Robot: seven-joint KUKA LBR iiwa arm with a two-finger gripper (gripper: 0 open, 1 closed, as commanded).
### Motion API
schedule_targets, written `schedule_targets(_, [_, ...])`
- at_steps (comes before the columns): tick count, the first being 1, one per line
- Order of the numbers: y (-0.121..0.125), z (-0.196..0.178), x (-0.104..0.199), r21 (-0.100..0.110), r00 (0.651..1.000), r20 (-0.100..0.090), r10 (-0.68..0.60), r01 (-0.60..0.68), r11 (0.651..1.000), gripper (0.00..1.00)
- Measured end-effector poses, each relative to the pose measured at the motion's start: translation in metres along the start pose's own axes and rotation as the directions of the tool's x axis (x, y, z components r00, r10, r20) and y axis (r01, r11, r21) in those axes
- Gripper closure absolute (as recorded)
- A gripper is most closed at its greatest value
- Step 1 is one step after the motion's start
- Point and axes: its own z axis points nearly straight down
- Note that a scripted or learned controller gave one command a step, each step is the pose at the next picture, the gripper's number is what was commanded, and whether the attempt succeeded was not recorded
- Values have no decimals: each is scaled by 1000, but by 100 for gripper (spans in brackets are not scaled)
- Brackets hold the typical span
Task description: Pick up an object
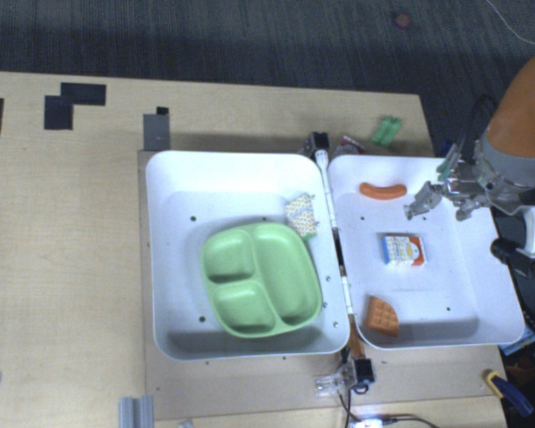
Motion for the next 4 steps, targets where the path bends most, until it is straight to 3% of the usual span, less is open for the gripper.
schedule_targets(1, [54, 108, -4, -1, 1000, 1, -2, 2, 1000, 0])
schedule_targets(2, [89, 113, 51, 4, 1000, -1, 2, -2, 1000, 0])
schedule_targets(3, [92, 100, 52, -6, 1000, 1, -3, 3, 1000, 100])
schedule_targets(4, [23, 12, 126, -3, 1000, -1, -2, 2, 1000, 100])
